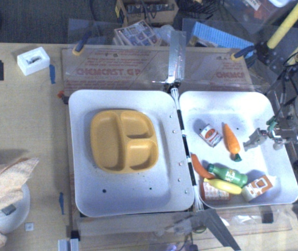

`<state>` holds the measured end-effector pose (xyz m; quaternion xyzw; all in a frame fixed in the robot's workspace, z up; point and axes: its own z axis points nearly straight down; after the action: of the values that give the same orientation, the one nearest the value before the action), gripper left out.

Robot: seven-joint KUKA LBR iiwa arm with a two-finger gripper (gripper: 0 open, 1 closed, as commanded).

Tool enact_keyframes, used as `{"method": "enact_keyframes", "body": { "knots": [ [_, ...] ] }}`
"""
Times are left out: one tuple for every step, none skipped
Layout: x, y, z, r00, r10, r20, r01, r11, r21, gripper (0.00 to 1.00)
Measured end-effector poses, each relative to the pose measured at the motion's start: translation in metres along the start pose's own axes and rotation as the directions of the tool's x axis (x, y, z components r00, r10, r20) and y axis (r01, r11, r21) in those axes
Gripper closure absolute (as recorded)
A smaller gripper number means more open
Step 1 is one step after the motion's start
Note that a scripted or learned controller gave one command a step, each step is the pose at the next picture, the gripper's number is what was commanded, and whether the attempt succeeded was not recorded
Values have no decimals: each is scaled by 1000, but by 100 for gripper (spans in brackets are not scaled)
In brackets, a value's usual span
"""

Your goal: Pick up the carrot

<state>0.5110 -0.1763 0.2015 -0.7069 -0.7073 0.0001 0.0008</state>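
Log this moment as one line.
gripper: open, right of carrot | carrot: lying in right bin, not held | phase: approach

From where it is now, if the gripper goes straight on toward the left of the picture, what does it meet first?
Probably the carrot. The gripper hangs at the right bin's right side, pointing left, and the carrot lies nearest in that line. Its height above the bin is unclear, so it might pass over.

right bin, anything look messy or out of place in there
Nothing is spilled or broken. The right bin is just crowded along its near edge: the green bottle, banana and small carton are jumbled together. The carrot lies apart from them, with the gripper to its right.
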Motion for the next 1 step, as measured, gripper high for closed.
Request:
{"method": "enact_keyframes", "body": {
  "knots": [
    [-3,39,114,997,73,2,-73,997,-7,0]
  ]
}}
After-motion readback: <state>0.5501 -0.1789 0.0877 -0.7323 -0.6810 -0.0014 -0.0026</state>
